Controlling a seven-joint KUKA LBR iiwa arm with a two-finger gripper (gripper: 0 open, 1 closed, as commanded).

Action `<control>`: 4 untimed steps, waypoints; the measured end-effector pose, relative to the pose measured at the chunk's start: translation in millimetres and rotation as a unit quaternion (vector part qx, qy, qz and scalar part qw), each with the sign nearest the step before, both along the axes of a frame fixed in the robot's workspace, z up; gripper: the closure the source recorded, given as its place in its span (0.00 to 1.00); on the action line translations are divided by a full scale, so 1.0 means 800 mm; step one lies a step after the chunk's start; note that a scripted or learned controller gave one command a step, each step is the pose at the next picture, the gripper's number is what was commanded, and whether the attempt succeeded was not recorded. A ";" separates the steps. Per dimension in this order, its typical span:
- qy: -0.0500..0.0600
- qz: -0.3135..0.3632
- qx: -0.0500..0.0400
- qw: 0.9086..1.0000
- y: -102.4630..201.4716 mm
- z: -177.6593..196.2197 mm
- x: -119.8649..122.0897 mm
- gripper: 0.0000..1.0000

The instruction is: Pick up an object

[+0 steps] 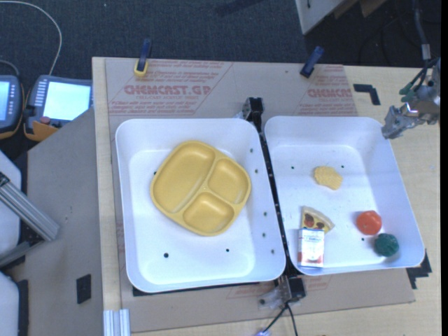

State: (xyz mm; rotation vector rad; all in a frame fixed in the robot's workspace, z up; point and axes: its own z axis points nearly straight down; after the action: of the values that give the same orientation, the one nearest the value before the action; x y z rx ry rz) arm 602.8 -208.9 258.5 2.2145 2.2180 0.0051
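Note:
The right bin (392,161) holds a pale yellow lumpy food piece (327,177), a pizza slice (316,220), a small red and white carton (312,247), a red tomato (369,222) and a dark green ball-like item (386,244). My gripper (396,123) hangs at the far right, over the right bin's upper right corner, well above and away from all of these. Nothing shows between its fingers.
A yellow three-compartment plate (201,186) lies in the left bin (133,208). Blue clamps (311,61) and a yellow-tipped clamp (143,58) hold the board's far edge. A black bracket (253,108) sits between the bins. Screens (59,100) stand off the bench to the left.

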 end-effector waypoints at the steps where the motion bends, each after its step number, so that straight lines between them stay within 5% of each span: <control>1: 0.001 0.000 0.000 1.000 0.000 0.049 0.001 1.00; 4: 0.004 0.001 0.002 1.000 0.174 0.014 0.012 1.00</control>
State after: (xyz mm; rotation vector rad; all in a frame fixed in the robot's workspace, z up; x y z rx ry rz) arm 612.5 -69.7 269.9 2.2179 2.2271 -0.0004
